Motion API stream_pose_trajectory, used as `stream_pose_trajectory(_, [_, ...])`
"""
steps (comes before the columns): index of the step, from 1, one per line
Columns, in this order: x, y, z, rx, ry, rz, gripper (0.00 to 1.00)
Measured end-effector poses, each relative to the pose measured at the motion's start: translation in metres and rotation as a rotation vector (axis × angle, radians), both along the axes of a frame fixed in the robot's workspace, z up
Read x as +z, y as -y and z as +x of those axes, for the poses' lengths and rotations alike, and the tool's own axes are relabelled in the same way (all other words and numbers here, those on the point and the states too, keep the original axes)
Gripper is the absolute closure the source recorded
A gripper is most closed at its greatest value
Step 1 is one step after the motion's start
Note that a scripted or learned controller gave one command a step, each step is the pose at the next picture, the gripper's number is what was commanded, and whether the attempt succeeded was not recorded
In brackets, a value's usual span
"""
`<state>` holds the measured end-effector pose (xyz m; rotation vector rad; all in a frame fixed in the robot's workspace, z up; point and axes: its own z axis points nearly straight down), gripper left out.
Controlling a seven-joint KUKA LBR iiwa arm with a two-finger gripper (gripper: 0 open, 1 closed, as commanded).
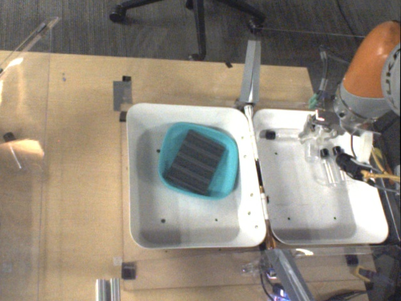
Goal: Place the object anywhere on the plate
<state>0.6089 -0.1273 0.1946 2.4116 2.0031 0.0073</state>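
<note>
A dark grey ribbed block (198, 162) lies flat on the teal plate (229, 174), which sits in the left white bin (144, 218). The block rests slightly tilted, near the plate's middle, with teal rim showing around it. My gripper (320, 160) hangs over the upper right part of the right white bin (313, 224), well away from the plate. Its clear fingers (311, 148) stand apart, open, with just the bin floor between them. The grey arm with its orange band (369, 64) reaches in from the right.
A small black piece (268, 133) lies at the right bin's upper left corner. A metal bracket (250, 74) rises behind the wall between the bins. An office chair base (197, 5) stands on the carpet beyond the wooden bench (62, 187).
</note>
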Motion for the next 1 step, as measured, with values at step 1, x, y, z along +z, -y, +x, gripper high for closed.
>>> stream_pose_trajectory(1, [0.0001,0.0,0.0,0.0,0.0,0.0,0.0])
